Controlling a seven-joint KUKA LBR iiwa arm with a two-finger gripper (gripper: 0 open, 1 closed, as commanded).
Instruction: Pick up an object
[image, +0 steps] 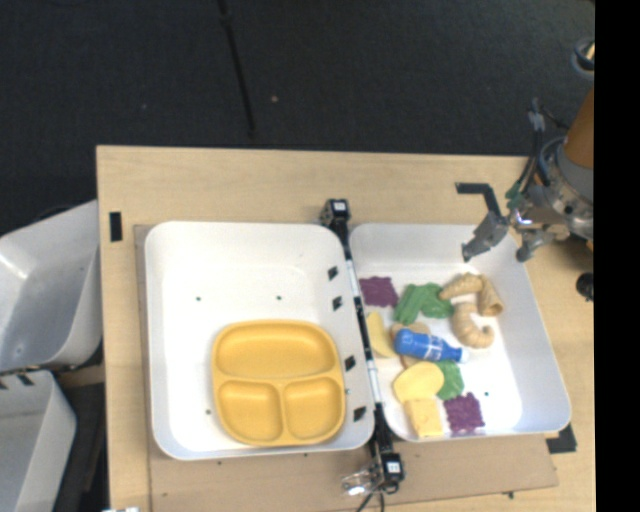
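The right bin (530, 372) holds a heap of small toy foods: a blue tube (428, 347), two tan croissant shapes (472, 325), a green leafy piece (418, 300), purple pieces (378, 291), yellow pieces (417, 381) and a pale yellow block (426, 417). My gripper (470, 220) hovers over the far right part of this bin, above and behind the croissants. It is open, with nothing between its fingers. The arm's wrist (560, 200) comes in from the right edge.
In the left bin (190, 270) lies a yellow three-compartment tray (277, 381) at the front. A black-clipped divider (352, 300) runs between the bins. The wooden bench (250, 180) surrounds both bins, and white containers (40, 290) stand off to the left.
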